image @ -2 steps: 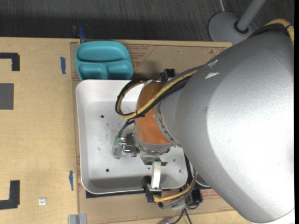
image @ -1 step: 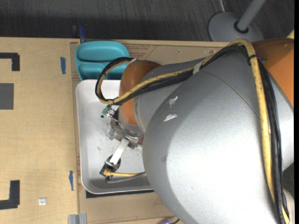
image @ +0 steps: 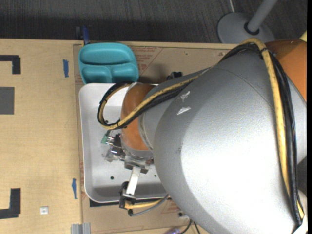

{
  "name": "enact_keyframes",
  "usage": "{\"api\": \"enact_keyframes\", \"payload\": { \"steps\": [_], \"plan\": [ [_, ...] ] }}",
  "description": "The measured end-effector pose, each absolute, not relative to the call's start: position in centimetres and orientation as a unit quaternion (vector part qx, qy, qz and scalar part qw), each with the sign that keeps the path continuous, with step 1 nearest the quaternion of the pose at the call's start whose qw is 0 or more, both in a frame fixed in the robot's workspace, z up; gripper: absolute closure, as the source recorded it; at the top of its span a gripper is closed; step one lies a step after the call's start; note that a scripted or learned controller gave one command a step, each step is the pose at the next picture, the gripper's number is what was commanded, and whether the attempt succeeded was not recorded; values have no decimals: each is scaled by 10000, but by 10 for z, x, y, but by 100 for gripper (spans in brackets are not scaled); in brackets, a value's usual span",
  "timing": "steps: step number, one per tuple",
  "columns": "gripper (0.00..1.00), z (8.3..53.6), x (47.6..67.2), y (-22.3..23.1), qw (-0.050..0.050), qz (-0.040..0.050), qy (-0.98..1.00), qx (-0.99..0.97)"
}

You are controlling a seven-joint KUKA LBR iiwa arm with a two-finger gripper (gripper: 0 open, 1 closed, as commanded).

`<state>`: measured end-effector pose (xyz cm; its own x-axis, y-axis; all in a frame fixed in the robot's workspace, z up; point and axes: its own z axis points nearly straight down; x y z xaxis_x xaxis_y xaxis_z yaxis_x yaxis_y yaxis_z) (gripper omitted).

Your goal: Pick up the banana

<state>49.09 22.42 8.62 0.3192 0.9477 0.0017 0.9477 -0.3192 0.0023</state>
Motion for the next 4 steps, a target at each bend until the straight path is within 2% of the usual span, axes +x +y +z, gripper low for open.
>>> {"api": "enact_keyframes", "payload": {
  "steps": [1,2,3,4],
  "plan": [
    [0,119,479,225,-4,-9,3147,9492],
    [0,155,479,225,-1,-4,4130,9107],
    [0,86,480,224,-5,4,5904,8071],
    [100,96,480,226,-8,23,5902,8073]
  ]
}}
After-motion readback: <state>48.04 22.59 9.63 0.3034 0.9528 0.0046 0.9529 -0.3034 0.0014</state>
